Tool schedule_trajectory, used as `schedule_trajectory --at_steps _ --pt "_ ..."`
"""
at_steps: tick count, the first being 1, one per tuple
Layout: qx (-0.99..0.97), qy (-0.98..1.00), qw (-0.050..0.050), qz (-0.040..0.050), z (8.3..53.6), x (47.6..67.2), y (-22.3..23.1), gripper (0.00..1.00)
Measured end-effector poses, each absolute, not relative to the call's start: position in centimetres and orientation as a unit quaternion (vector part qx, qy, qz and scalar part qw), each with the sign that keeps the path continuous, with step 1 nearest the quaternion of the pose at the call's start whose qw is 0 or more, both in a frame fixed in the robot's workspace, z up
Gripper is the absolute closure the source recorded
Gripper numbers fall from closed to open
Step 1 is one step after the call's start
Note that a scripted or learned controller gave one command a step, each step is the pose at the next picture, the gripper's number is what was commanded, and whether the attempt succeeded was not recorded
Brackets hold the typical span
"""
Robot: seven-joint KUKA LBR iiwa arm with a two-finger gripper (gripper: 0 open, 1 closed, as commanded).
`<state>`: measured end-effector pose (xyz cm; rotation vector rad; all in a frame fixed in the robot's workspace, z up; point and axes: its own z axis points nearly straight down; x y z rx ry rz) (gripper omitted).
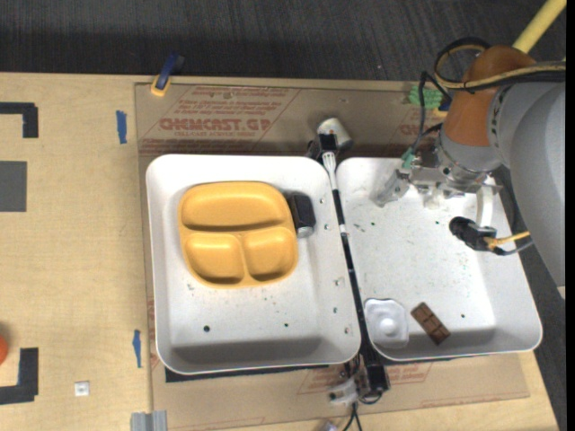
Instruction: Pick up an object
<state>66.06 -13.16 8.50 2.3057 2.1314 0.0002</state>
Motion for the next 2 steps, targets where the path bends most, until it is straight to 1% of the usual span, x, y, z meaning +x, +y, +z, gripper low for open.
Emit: schedule_trajectory --at_steps 1,2 --pt "0.717 0.697 -0.001 0.0000 8.5 58.3 -11.7 0.00" --pt "0.693 0.721 0.002 0.0008 8.5 61.3 -9.9 0.00"
